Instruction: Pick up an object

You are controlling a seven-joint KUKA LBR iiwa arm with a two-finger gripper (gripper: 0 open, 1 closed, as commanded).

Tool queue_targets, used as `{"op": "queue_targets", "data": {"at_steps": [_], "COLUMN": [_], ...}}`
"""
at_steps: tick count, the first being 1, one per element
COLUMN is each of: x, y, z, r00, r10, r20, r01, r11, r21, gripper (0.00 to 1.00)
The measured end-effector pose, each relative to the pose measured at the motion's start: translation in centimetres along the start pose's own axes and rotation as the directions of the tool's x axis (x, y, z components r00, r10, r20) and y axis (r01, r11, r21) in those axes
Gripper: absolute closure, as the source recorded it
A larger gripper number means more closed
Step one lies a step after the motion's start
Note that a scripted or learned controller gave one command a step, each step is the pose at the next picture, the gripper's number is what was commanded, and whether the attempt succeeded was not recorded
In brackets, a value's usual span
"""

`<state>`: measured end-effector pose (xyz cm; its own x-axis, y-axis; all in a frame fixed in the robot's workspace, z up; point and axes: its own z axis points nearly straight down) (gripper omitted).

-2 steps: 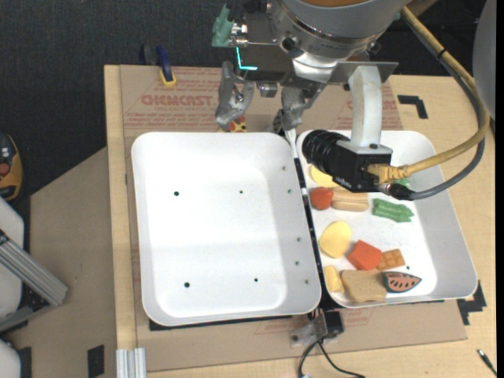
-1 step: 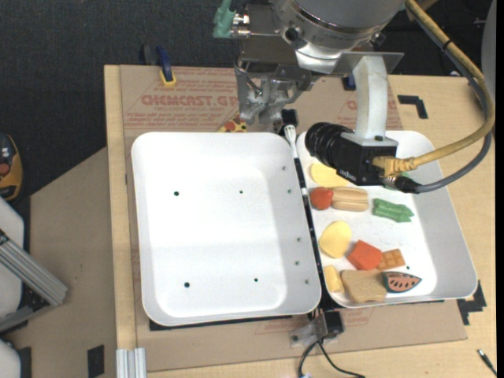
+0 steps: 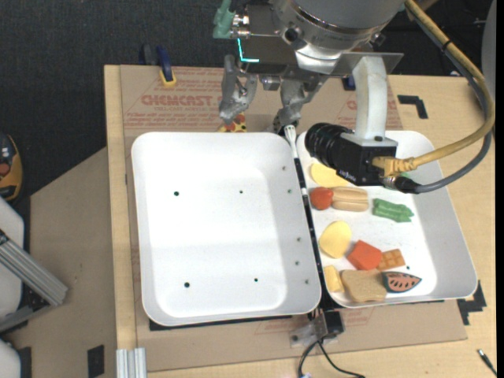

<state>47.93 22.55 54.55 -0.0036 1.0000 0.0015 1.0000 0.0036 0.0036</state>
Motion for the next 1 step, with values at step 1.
{"op": "queue_targets", "data": {"at_steps": [1], "x": [0.08], "y": [0.03], "z": [-1.09], "r00": [1.000], "r10": [-0.002], "r20": [-0.001], "r01": [0.002], "r11": [1.000], "r21": [-0.004], "gripper": [1.00]}}
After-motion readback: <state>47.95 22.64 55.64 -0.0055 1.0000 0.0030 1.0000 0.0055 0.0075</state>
